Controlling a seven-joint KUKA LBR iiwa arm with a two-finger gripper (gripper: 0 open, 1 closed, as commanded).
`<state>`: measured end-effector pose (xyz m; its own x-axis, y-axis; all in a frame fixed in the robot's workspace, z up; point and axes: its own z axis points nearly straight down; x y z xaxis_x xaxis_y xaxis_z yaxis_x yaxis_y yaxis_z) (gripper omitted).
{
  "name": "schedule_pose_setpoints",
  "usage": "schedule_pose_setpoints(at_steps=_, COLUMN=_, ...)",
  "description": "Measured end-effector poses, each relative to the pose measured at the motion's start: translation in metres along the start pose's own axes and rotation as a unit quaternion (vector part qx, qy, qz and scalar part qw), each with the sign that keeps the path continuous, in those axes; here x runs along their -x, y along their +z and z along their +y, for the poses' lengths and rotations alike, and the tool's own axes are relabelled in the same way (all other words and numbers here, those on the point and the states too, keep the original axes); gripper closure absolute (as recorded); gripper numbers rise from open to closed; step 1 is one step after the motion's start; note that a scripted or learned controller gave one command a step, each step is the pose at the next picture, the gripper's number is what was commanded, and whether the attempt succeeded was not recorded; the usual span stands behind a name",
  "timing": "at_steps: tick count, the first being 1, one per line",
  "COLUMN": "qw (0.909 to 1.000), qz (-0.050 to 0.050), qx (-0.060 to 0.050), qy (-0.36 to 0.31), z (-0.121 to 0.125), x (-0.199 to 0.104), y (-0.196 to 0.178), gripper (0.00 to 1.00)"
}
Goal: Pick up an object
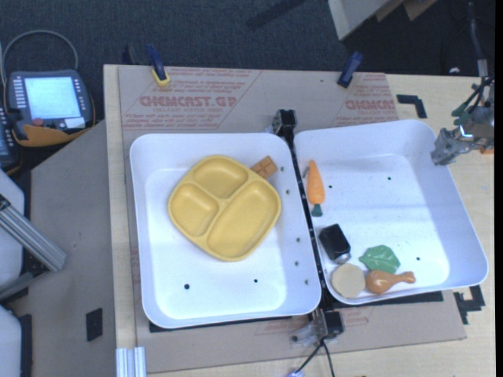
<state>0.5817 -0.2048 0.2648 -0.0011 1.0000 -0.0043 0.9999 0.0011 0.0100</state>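
Risk lay in distance: gripper (452,144) hung at the right bin's (440,234) rim, finger state unclear, objects clustered far off.

The table (94,234) has a pale wooden top under a brown printed cardboard sheet (236,100). Beyond the table lies dark blue-grey carpet floor (196,14). Left of the table a handheld screen pendant (49,104) glows pale. Two clamps (159,67) grip the table's far edge.
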Motion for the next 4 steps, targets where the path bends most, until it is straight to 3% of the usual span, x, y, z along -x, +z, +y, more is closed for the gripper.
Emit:
schedule_pose_setpoints(at_steps=1, qw=1.0000, qz=0.003, qx=-0.005, qy=-0.002, z=-0.004, x=-0.051, y=-0.006, gripper=1.00)
schedule_pose_setpoints(at_steps=4, qw=1.0000, qz=0.004, qx=-0.007, qy=-0.003, z=-0.007, x=-0.215, y=0.015, gripper=1.00)
